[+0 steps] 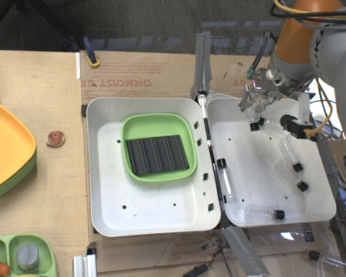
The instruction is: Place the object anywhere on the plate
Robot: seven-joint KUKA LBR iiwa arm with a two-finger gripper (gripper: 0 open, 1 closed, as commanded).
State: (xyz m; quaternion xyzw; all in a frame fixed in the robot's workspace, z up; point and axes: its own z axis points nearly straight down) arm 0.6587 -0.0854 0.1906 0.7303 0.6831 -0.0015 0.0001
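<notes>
A green square plate [157,126] sits in the upper middle of the left bin [106,212]. A dark grey ribbed slab [159,154] lies flat on the plate, covering most of its lower half. My gripper [255,109] hangs over the far left corner of the right bin [242,209], well to the right of the plate and apart from the slab. A small black piece [254,126] shows just below the gripper; whether it is part of the gripper or a loose item is unclear.
Several clear tube-like items with black caps [296,166] lie in the right bin's right and front parts. Yellow plates [8,146] and a small red knob [56,137] rest on the bench at left. A green divided tray [17,253] sits at the front left.
</notes>
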